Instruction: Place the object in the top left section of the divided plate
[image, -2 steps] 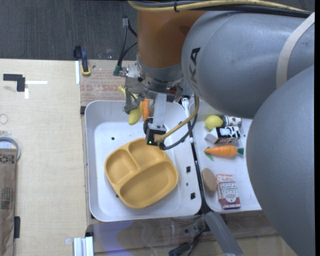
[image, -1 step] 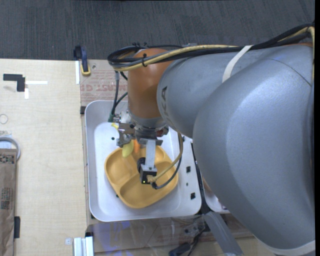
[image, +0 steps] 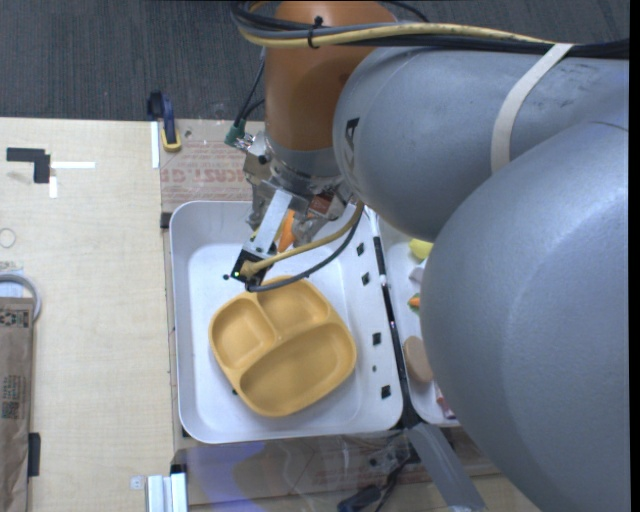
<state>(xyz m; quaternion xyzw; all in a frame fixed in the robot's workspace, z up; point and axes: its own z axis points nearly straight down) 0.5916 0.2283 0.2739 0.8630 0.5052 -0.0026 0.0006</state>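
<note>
a single fixed camera looks down at a slant on the bench (image: 80, 300). it sits close enough that the arm (image: 500, 200), coming in from the right, fills much of the frame, with the left white bin (image: 190, 330) below centre.

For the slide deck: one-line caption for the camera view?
Gripper hangs over the left bin, just above the tan divided plate.
</note>
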